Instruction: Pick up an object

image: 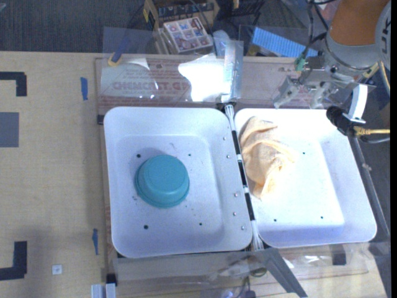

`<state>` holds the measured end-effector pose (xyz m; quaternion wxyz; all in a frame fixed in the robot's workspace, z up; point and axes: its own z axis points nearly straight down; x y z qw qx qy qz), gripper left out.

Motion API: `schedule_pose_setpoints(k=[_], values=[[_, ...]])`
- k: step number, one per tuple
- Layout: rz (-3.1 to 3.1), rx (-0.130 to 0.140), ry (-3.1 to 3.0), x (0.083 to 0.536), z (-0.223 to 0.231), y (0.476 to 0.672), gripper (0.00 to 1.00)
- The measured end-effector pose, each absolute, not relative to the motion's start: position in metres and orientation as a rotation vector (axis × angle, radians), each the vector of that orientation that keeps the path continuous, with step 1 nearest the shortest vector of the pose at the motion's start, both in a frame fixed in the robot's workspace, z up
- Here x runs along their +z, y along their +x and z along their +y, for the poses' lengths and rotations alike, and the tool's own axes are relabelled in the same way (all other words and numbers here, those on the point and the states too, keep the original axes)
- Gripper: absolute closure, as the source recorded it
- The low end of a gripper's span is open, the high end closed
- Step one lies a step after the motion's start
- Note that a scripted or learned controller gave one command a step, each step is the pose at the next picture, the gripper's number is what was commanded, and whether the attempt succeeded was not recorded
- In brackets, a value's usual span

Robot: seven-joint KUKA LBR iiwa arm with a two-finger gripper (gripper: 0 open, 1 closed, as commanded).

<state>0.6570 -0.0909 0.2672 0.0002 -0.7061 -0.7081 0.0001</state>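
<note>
1. The nearest candidate is the crumpled tan cloth (pixel 263 154), soft and folded, lying against the left wall of the right shallow white bin (pixel 335 228), hard by the divider between the two bins.

2. Its long axis runs from the far rim toward the near rim, leaning slightly to the right at the near end. The bulk is bunched in the far half.

3. From the hand (pixel 310 89), the cloth lies nearer the camera, lower, and a little to the left. That offset is what the coming move turns on.

4. The hand hangs over the far rim of the right bin, near its back wall, apart from the cloth and touching nothing I can make out.

5. Whether the fingers are spread or pressed together I cannot tell; the metal parts blur against the counter behind them.

6. Nothing sits between the fingers that I can see, so I judge the pick not yet begun.

7. Further out, a teal round plastic bowl (pixel 162 180), upside down, sits in the middle of the left shallow white bin (pixel 124 129), well apart from the hand, across the divider.

8. There is one arm (pixel 356 17), grey with its orange band, reaching in from the right, so the cloth is much the closer reach.

9. My call: the hand should travel toward the near side and descend onto the bunched far half, closing across the folds.
</note>
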Motion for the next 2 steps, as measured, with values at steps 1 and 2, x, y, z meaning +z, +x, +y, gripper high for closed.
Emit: schedule_pose_setpoints(k=[1, 2], values=[[-2.224, 0.000, -2.218, 0.267, -0.091, 0.657, 0.00], [-2.251, 0.000, -2.192, 0.185, -0.066, 0.585, 0.00]])
